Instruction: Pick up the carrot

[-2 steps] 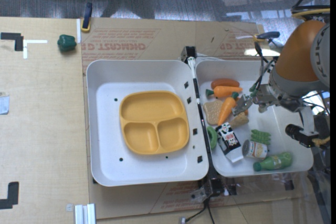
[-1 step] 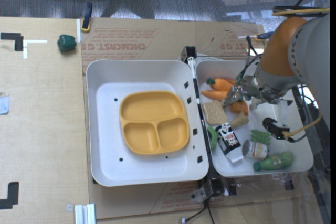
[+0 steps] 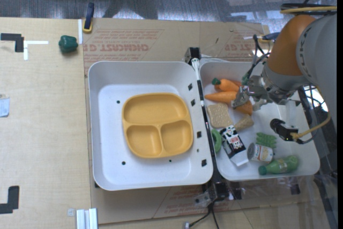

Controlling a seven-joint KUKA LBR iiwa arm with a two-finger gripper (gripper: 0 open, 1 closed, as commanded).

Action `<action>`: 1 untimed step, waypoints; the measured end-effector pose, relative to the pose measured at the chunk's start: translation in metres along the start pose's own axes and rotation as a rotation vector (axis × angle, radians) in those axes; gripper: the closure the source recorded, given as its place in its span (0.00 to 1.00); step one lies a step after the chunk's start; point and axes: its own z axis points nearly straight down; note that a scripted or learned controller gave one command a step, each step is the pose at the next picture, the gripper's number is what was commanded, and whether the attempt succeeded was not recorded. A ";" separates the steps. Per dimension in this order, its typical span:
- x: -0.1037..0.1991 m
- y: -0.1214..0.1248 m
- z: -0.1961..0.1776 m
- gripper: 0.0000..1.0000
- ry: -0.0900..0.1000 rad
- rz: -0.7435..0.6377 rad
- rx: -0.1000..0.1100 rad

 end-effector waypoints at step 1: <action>0.083 0.051 -0.091 1.00 0.000 0.337 0.000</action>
